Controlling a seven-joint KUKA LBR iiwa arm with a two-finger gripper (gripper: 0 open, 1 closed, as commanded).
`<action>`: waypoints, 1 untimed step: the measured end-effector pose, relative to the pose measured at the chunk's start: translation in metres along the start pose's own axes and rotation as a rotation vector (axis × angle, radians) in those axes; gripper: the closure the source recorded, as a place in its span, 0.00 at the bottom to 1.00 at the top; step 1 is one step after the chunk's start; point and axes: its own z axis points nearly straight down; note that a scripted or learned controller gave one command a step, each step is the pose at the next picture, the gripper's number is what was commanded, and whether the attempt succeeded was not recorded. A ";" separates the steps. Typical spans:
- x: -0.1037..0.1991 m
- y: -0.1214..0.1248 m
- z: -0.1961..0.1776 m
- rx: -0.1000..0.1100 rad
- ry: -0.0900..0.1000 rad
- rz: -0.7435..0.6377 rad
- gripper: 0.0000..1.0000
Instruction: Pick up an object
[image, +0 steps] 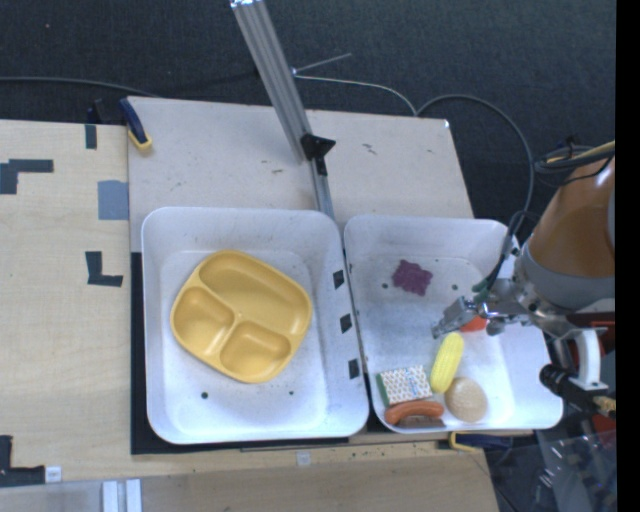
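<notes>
- Gripper (458, 318): positioned over the right bin (380, 245), just above the upper tip of the corn cob (447, 362). Nothing is seen between its fingers; whether they stand open or closed cannot be determined from this view.
- Arm (570, 240): grey with an orange section, entering from the right side over the right bin's edge.
- Corn cob: yellow, lying tilted in the right bin, near its front.
- Round beige item (466, 399): just beside the cob's lower end.
- White patterned block (405, 383): to the left of the cob; its dotted surface carries no legible writing.
- Orange-red sausage-shaped item (414, 411): at the front wall, touching the patterned block.
- Purple item (412, 276): flat, well apart from the others, toward the bin's rear.
- Left bin (160, 300): holds a yellow divided plate (241, 315) with three compartments.
- No brands or labels are readable anywhere.
</notes>
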 end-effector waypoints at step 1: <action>0.039 -0.004 -0.098 -0.009 -0.001 -0.004 0.00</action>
